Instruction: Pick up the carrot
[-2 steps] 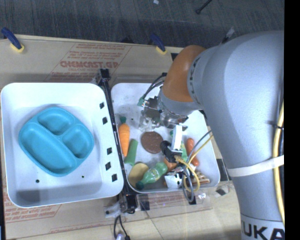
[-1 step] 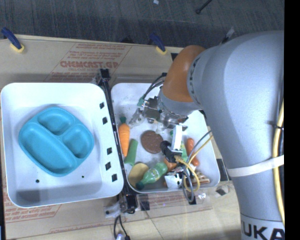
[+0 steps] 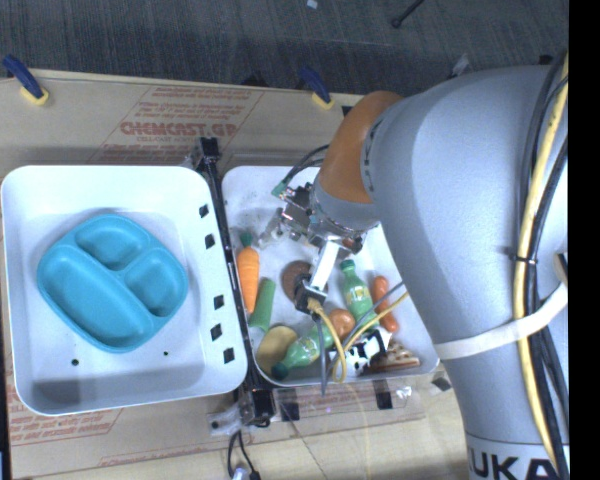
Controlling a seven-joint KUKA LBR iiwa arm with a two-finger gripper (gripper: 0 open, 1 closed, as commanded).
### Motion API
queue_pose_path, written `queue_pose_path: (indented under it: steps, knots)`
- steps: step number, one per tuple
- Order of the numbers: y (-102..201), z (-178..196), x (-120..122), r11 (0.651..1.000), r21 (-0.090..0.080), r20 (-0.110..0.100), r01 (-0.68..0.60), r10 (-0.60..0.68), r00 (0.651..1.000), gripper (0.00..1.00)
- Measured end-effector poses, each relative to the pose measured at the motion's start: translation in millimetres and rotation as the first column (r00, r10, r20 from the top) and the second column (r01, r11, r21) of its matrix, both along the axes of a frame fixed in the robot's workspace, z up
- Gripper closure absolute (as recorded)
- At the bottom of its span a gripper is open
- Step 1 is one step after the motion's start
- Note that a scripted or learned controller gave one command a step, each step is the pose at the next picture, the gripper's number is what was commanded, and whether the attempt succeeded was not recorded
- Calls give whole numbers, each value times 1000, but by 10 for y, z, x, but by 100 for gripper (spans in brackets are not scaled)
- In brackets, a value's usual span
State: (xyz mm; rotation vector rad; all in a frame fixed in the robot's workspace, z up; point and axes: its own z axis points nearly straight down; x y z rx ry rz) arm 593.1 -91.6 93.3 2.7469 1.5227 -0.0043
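1. Carrot [image 3: 248,274] lies in the right bin [image 3: 252,193], lengthwise against its left wall, leafy end toward the far side, with a green vegetable [image 3: 263,305] just beside its tip
2. Gripper [image 3: 298,213] hangs over the far middle of that bin, apart from the carrot; I cannot tell whether it is open or closed
3. My read: approach step, pick not yet made
4. Next move calls for shifting toward the left wall, lining up across the carrot's body, then descending; the wall leaves little room
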Motion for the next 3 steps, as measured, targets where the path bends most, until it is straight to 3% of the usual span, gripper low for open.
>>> queue_pose_path:
  steps: [1,2,3]
  knots:
    - [3,-6,222,974,1,-3,224,-224,974,0]
    - [17,98,226,976,5,-9,216,-216,976,100]
    - [23,95,225,977,5,-10,214,-214,977,0]
